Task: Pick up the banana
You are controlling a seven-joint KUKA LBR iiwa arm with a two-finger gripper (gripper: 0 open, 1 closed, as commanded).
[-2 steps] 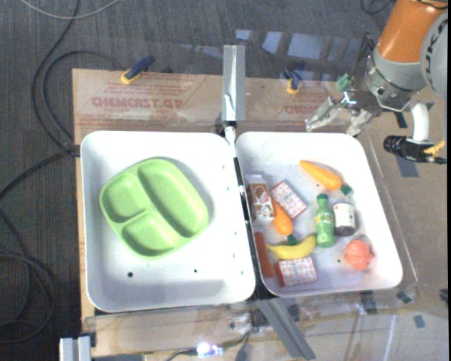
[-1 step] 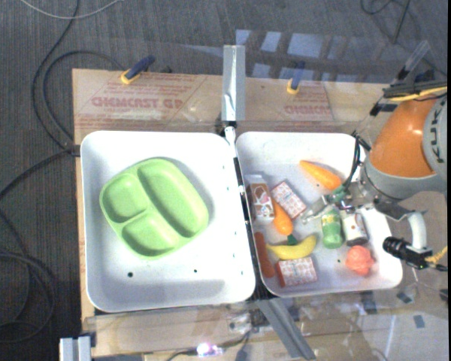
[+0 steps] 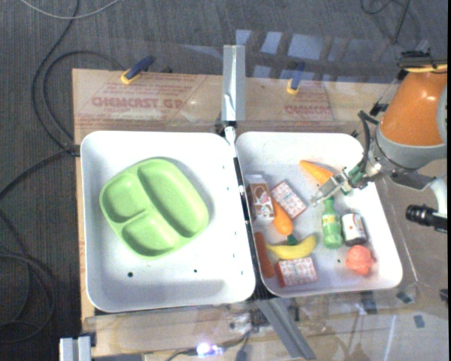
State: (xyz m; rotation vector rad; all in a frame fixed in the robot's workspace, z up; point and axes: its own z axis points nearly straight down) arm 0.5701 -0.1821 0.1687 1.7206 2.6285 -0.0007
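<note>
Banana, yellow and curved with its ends turned up, lies low in the right bin, well right of the green divided plate in the left bin, just below an orange carrot and above a red-and-white carton. Farther right, my gripper hangs above a green bottle, apart from the fruit, and I cannot tell how wide its jaws stand

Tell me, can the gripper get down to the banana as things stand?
Probably yes. The banana lies uncovered in the right bin, and the gripper hovers up and to its right. It is crowded, though: a carrot just above, a red box just below, a green bottle beside its tip.
</note>
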